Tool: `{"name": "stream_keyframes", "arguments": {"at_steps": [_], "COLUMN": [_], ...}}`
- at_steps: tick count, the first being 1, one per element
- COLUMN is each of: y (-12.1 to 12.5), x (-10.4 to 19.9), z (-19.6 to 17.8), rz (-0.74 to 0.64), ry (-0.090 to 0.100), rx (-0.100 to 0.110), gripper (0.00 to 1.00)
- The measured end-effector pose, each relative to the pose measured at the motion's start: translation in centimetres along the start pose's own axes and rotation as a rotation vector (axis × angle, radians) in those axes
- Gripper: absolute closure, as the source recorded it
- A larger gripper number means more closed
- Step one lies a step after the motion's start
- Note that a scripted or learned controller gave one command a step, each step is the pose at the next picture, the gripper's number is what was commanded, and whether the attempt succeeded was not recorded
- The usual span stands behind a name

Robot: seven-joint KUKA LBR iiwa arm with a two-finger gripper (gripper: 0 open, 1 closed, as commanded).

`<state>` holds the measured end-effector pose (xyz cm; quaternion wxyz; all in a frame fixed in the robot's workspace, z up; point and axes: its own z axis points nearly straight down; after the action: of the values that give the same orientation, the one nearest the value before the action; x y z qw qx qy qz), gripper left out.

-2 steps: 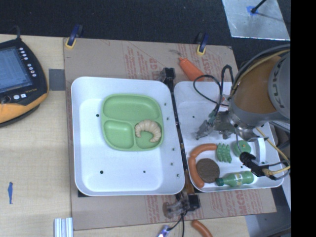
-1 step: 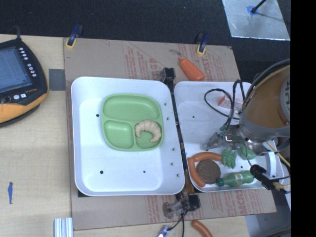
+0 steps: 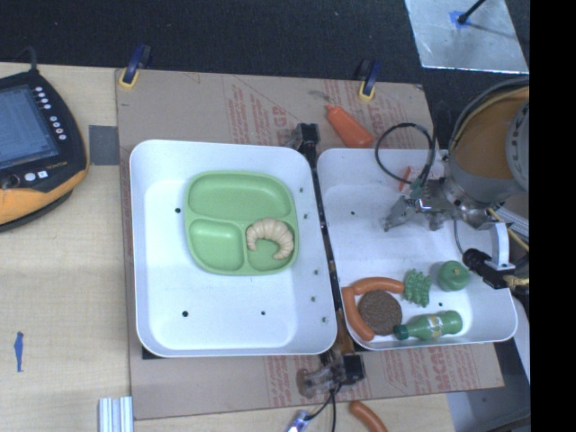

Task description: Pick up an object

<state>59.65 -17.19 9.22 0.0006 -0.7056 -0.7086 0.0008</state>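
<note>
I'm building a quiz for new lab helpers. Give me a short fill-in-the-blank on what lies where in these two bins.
1. The croissant lies on a divided plate whose colour is ____.
2. That plate sits in the ____ bin.
3. The green bottle lies in the right bin, just right of a round ____ cookie.
4. The gripper is above the ____ bin.

Missing words: green; left; brown; right

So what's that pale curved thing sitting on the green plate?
It looks like a toy croissant: pale cream-tan, ridged, bent into a crescent with both tips pointing down toward the near edge. It lies flat in the lower right compartment of the green divided plate, which sits in the left white bin. Nothing else touches it.
</note>
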Motion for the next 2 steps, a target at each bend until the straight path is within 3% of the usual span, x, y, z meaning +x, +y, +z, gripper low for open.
{"name": "stream_keyframes", "arguments": {"at_steps": [1, 2], "y": [-6.1, 1.0], "x": [-2.8, -4.0], "z": [-6.7, 0.1], "rz": [0.002, 0.000], "ry": [0.000, 0.001], "rx": [0.001, 0.002], "gripper": [0.00, 0.00]}}
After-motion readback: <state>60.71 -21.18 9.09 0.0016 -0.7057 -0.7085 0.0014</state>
